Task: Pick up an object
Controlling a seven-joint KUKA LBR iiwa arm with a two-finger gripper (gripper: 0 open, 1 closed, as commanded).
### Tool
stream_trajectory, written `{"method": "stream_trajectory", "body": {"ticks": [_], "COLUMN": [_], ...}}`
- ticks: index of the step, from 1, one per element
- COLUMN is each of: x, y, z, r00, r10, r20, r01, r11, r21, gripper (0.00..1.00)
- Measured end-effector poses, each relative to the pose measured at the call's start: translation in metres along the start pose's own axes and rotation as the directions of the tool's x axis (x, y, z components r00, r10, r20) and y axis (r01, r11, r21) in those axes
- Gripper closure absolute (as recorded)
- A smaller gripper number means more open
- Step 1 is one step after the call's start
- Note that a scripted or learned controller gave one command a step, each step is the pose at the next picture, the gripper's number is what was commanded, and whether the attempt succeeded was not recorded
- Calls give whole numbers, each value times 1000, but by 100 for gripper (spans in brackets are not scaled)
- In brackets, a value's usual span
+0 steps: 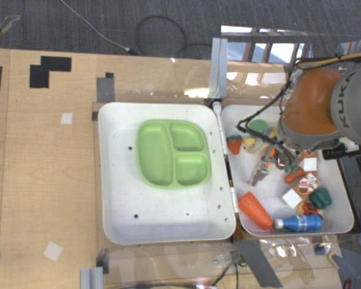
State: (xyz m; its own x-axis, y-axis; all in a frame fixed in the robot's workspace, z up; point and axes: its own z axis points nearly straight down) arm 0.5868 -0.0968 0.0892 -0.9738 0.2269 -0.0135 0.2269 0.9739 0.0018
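The right bin (343, 221) holds several small items. An orange carrot (256, 211) and a blue bottle (299, 223) lie along its front edge. A dark green piece (320, 197), a red-and-white box (305, 183) and a white block (292, 198) sit at the front right. A red piece (234, 143), a yellow piece (249, 142) and a green piece (260, 126) lie at the back left. My gripper (259, 174) hangs low over the bin's middle, above bare white floor, a little behind the carrot. The arm's orange band (310, 104) covers the bin's back right.
The left bin (117, 215) carries a green divided plate (172, 153) at its centre. A ridge (227, 167) separates the two bins. A small white cube (310, 164) and a red sausage-like piece (293, 176) lie close to the right of my gripper.
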Motion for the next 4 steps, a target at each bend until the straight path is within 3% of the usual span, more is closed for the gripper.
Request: {"method": "stream_trajectory", "body": {"ticks": [1,2,3,4], "x": [-34,-49,-53,-72], "y": [-9,-5,-3,30], "z": [1,2,-13,-168], "r00": [991,984,983,947], "r10": [-132,-179,-181,-321], "r20": [-1,-8,7,14], "r01": [132,179,181,321], "r11": [991,984,983,947], "r21": [-1,-2,-2,1], "gripper": [0,0,100,100]}}
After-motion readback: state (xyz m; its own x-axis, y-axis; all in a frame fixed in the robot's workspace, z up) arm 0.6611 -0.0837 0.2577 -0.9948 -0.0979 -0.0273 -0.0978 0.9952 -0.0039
